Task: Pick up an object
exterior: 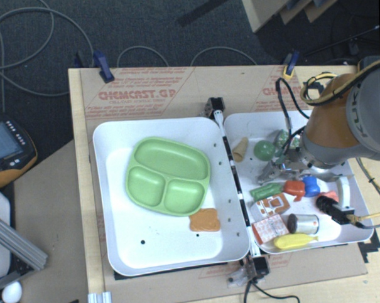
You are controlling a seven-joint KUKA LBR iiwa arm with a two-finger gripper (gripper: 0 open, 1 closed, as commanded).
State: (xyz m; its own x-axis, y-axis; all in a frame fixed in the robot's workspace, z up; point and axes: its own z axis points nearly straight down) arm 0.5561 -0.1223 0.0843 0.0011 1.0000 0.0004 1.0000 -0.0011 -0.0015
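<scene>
Metal-grey fingers (274, 170) reach down into the right white bin (258, 123) from under the arm's orange-banded wrist (330, 126); they look slightly parted with nothing between them, their tips just above a flat green piece (266, 191). Just beside them sits a round green ball-like toy (263, 150), and a small tan cork-shaped piece (240, 148) lies near the bin's left wall. Toward the near side are a small orange-red block (295, 188), a blue block (311, 186), a red-and-white patterned packet (269, 228), a silver can on its side (303, 224) and a yellow banana-shaped toy (293, 241). Across the divider, the left white bin (118, 232) holds a pale green three-compartment plate (168, 175), with an orange lump (205, 221) touching its near edge. Both bins rest on the brown tabletop (150, 93).
</scene>
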